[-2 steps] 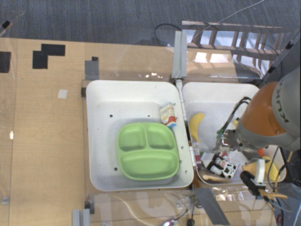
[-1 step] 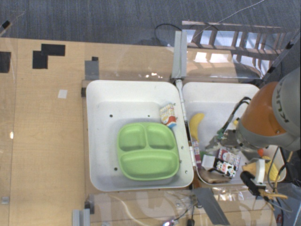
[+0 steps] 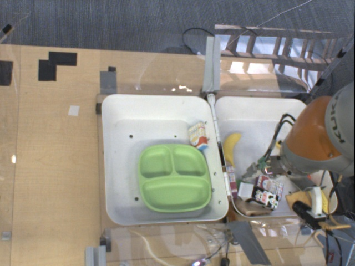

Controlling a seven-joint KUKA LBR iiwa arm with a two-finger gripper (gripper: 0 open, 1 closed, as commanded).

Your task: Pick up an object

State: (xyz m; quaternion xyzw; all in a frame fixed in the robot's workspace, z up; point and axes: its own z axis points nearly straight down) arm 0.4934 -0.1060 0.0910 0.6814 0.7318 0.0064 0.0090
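1. The arm [image 3: 324, 134] comes in from the right, its orange band bulging over the right-hand bin [image 3: 260, 110], and the hand [image 3: 265, 168] sits low over that bin's near end.
2. I can't make out from here whether the hand is spread or closed; the wrist and cables hide that part, and nothing is plainly caught in it.
3. Just below the hand lies a small patterned box [image 3: 267, 194], black, white and red, tilted on the bin floor and very close to the hand; whether they touch I cannot tell.
4. To the hand's left, a little further up the bin, a yellow banana [image 3: 231, 148] lies lengthwise beside the wall between the bins.
5. Below the banana and left of the hand, a small white carton [image 3: 244, 190] rests just beside the patterned box.
6. Well off to the hand's left, in the other bin [image 3: 122, 121], a green divided plate [image 3: 175, 177] lies flat.
7. A small printed packet [image 3: 198, 136] stands at that plate's upper right corner, against the dividing wall.
8. Both bins rest on the pale wooden counter [image 3: 50, 165].
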